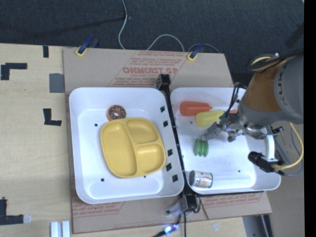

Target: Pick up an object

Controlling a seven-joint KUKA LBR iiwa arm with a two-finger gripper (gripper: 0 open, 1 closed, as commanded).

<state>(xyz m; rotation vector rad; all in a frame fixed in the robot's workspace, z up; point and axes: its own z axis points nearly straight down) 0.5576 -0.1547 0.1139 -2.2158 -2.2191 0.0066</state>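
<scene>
The right bin (247, 179) holds an orange carrot-shaped toy (194, 107), a yellow banana-shaped toy (209, 117), a small green ridged object (200, 146) and a silver can (201, 180) lying at its front-left corner. My gripper (213, 132) reaches in from the right and hangs low over this bin, just below the yellow toy and just up-right of the green object. Nothing is visibly held in it. The grey wrist with the orange band (259, 90) covers the bin's right part.
The left bin (81, 132) holds a yellow divided plate (132, 146) and a small chocolate donut (117, 112) behind it. A black divider (170, 127) runs between the bins. A cable (269, 164) loops beside the wrist at the right.
</scene>
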